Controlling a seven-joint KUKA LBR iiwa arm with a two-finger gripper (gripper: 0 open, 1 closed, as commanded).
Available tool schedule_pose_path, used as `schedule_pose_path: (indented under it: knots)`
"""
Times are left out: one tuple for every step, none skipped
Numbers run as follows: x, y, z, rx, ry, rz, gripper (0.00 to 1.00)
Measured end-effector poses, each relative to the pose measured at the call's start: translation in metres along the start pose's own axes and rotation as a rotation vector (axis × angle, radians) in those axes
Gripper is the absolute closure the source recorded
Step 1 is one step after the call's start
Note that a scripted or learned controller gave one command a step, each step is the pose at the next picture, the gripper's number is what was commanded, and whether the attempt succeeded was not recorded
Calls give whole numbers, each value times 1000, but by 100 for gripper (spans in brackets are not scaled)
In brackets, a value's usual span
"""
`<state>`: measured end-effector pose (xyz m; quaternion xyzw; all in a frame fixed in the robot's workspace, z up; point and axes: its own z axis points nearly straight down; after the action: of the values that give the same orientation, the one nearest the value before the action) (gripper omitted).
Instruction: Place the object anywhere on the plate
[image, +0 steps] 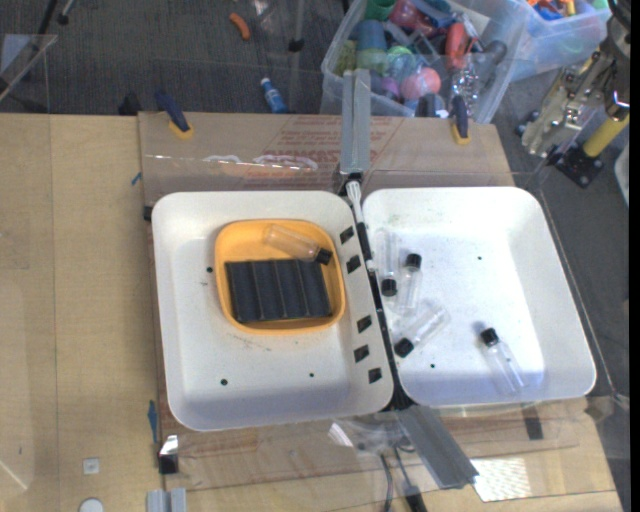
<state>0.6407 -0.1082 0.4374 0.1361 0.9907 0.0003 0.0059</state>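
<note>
— Since one clear vial (293, 241) with a black cap already lies on the orange plate (232, 243), up against the plate's upper rim in the left bin (180, 330), do you reckon that's the job done?

— Could be, for that one. It rests just above the dark ribbed block (278, 291) that takes up most of the plate, touching or nearly so. As for the gripper, I can't tell its state from where we stand.

— And the others?

— Several more capped vials sit in the right bin (520, 240): a small cluster (405, 295) near the divider, and one loose vial (498, 358) toward the lower right, well apart from them.

— How would they handle?

— Light, I'd guess, and hard, smooth, round — so likely to roll or squirt out of a pinch. I'd take one across the middle of the barrel, fingers square to its length.

— Anything in the way?

— The clustered ones crowd each other and the bin wall; the loose one looks easiest.
</note>
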Motion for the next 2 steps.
schedule_pose_path:
  knots:
    - [3, -68, 13, 1, 7, -86, 100]
    - [18, -127, 6, -1, 6, -423, 100]
